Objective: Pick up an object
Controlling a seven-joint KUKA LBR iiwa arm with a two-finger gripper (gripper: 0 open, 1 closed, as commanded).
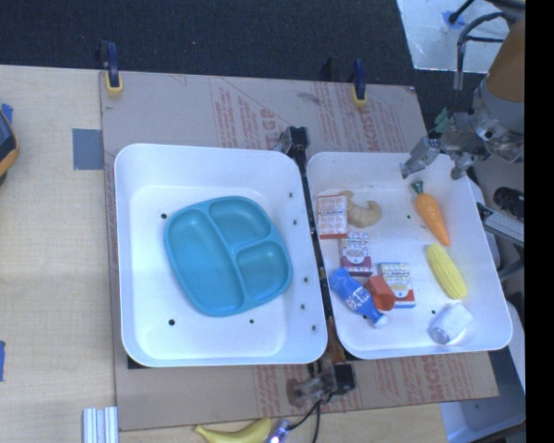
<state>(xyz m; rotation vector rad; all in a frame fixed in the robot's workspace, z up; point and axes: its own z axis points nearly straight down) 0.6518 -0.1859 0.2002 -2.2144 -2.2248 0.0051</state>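
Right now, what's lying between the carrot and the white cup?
In the camera view, the corn cob lies between the carrot and the white cup.

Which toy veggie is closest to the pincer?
The orange carrot, just below the pincer. The yellow corn lies farther down the right bin.

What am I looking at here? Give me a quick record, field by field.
left bin: holds a blue divided plate
right bin: carrot, corn cob, small boxes and packets
nearest to end effector: the carrot
end effector: over the right bin's far corner, above the carrot, holding nothing
bench edge: banana at the near side
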